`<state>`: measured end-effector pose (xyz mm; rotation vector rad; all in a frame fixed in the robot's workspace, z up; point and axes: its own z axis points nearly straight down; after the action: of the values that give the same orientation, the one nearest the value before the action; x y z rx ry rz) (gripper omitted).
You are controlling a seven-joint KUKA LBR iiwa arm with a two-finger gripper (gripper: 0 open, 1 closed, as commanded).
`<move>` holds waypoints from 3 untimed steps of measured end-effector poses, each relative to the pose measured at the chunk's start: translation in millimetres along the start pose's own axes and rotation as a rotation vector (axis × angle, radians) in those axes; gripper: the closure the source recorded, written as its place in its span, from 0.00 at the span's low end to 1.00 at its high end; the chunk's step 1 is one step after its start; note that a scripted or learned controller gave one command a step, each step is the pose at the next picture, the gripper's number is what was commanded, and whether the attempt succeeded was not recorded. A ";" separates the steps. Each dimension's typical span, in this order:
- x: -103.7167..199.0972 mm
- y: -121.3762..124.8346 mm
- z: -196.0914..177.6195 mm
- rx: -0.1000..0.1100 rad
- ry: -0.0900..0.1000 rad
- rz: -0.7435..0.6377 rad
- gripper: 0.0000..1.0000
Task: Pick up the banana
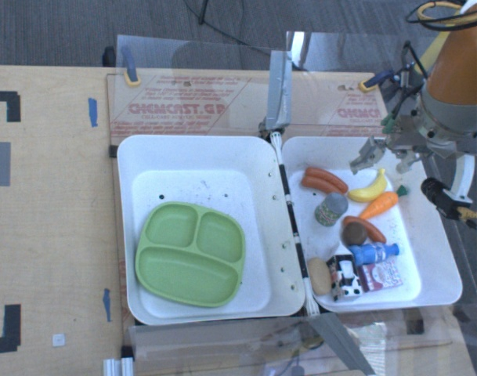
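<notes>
The yellow banana (369, 188) lies in the right bin (434, 284), toward its back, curved with one end pointing up to the arm. My gripper (383, 161) hangs just behind and above that end, at the bin's back right. Its two grey fingers (363, 157) are spread apart, so it is open, and nothing sits between them. The banana rests on the bin floor, with an orange carrot (379, 204) touching its front side.
Also in the right bin are a red sausage (324, 181), a grey can (330, 208), a brown round item (362, 230), a blue bottle (373, 252), a pink packet (385, 274) and a black-and-white toy (346, 276). A green divided plate (193, 253) lies in the left bin (144, 163).
</notes>
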<state>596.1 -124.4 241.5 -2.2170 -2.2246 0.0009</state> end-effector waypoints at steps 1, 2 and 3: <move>-47.6 0.4 107.9 0.000 0.000 0.045 0.00; -59.6 11.2 155.9 -0.003 -0.001 0.077 0.00; -77.3 71.0 154.9 0.009 0.007 0.002 0.00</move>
<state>667.2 -201.4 86.5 -2.2110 -2.2149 0.0036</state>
